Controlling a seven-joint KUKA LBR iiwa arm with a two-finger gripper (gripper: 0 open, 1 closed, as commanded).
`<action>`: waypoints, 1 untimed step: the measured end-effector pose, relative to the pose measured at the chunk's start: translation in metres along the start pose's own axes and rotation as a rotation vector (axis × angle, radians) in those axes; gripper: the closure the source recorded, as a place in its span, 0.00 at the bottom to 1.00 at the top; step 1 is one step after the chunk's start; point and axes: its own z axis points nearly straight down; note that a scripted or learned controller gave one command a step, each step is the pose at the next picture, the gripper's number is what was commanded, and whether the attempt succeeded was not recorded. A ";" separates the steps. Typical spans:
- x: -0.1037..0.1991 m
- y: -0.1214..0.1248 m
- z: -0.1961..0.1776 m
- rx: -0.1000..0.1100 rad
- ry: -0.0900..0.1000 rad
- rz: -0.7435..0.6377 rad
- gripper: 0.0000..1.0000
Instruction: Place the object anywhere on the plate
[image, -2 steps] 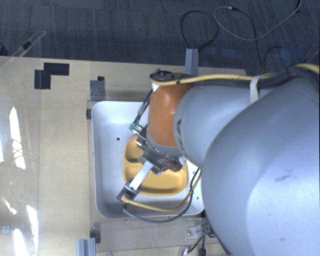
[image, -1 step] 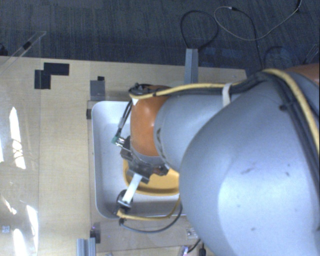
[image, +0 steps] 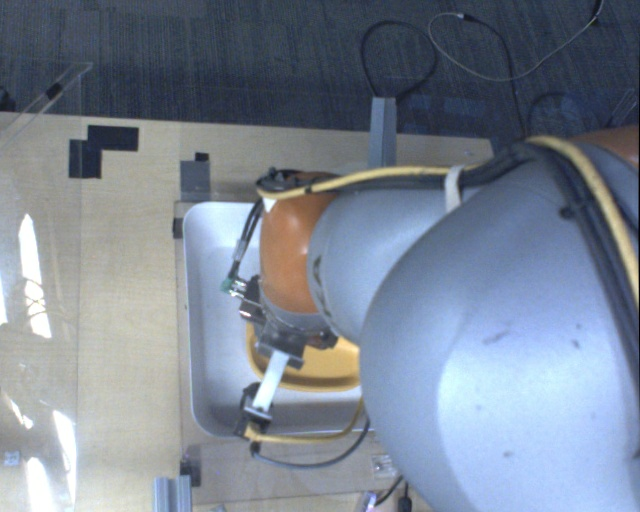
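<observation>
- So the big grey arm (image: 480, 330) comes in from the right and covers most of the scene, with its orange band (image: 285, 255) sitting over the middle of the white bin (image: 200, 300).
- The gripper (image: 283, 345) points down into the bin, right over the left part of the yellow plate (image: 335, 362). The wrist blocks it from above, so honestly I can't tell if it's open or closed, or clamped on anything.
- The plate sits towards the bin's near edge. A yellow crescent of it pokes out from under the wrist, and the arm covers the rest.
- The object is hidden, so I can't tell where it lies relative to the gripper.
- The pale wooden bench (image: 120, 300) has black L-shaped marks (image: 100, 145) near its far left corner.
</observation>
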 end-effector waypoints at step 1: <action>-0.060 0.025 0.046 0.001 0.000 -0.126 1.00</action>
